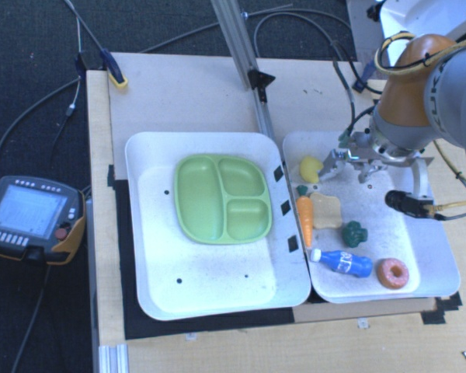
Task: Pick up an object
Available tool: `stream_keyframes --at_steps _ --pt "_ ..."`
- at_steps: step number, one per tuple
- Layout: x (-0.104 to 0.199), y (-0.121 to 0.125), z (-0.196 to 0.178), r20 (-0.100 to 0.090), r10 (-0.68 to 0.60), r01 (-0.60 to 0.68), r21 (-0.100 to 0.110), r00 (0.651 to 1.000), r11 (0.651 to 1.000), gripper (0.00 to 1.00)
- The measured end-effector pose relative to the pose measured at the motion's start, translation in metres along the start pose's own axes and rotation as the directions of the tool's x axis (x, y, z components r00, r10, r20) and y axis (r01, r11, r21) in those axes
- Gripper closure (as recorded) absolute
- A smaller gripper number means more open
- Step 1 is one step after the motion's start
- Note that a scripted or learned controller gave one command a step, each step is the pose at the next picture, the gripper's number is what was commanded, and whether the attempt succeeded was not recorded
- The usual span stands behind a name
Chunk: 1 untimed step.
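Note:
The right bin holds a yellow lemon, an orange carrot, a tan bread slice, a green broccoli piece, a blue bottle lying on its side and a pink donut. My gripper hangs over the far part of this bin, just right of the lemon and behind the bread. Its fingers stand apart, open, with nothing between them.
A green divided plate lies in the left bin. A metal pole slants up from between the bins. A teach pendant sits off the bench at the left. Cables trail around the arm at the right.

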State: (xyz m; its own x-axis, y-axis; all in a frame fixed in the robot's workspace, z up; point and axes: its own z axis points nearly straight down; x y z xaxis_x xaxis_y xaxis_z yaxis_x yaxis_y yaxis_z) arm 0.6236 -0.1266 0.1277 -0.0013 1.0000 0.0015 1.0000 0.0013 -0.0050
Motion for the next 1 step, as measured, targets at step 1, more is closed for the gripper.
stream_keyframes --at_steps 1 --pt "0.0001 0.0015 -0.0142 0.001 0.000 0.000 -0.006 1.000 1.000 1.00"
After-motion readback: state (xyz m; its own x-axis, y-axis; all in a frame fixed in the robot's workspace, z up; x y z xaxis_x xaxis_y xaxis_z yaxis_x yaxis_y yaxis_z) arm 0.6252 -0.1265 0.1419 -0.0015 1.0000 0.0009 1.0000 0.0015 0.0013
